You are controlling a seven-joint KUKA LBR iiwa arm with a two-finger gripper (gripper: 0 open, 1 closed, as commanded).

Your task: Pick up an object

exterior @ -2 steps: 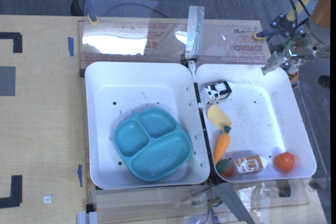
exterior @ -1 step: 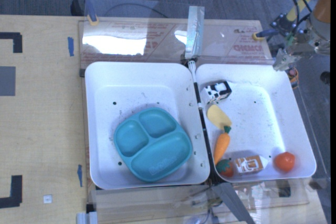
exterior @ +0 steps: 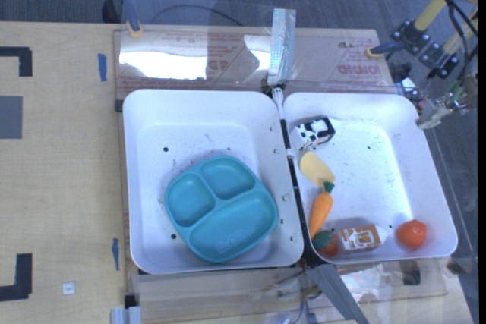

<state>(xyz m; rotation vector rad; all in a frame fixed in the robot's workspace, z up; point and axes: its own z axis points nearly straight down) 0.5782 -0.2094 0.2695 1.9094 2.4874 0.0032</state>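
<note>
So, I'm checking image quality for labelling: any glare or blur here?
Camera view: strong glare on the clear panel behind the bins; the white bins are bright but not washed out; the carrot and tomato read sharp enough; the gripper at the right edge looks soft and cluttered.

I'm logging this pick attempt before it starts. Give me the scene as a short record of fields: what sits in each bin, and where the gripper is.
left bin: one teal divided plastic plate
right bin: black-and-white toy cow, yellow banana-like piece, orange toy carrot, small red-and-green item, small brown-labelled carton, orange-red round fruit
right bin layout: items lie along its left and near edges
gripper: above the right bin's far right corner, holding nothing visible
</note>
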